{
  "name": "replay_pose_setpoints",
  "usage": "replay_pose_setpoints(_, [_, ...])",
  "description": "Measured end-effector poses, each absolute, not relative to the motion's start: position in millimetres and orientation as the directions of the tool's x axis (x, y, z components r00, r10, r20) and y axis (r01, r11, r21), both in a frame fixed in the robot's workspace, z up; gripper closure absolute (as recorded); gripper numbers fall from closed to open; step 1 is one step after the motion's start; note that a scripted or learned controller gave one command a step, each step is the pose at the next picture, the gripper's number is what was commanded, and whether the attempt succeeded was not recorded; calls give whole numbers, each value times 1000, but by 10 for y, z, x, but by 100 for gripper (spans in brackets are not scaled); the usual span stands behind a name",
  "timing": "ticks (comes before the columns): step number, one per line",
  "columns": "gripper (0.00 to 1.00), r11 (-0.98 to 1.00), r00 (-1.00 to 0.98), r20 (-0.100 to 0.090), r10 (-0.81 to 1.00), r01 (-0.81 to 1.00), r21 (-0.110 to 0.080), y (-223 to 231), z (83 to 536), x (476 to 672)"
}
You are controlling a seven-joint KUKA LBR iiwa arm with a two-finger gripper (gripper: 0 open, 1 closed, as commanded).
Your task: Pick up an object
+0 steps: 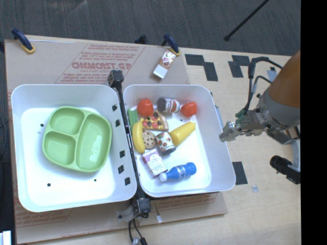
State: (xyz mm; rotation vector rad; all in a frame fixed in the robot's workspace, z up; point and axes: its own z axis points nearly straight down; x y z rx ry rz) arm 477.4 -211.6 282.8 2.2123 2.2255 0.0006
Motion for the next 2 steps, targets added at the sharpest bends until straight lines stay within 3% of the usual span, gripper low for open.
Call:
replay_pose_setpoints(1, [100,6,-6,1,1000,1000,-5,-2106,1929,4759])
replay_pose_setpoints(2, [100,5,-5,0,1000,1000,1,-2116,2125,4772])
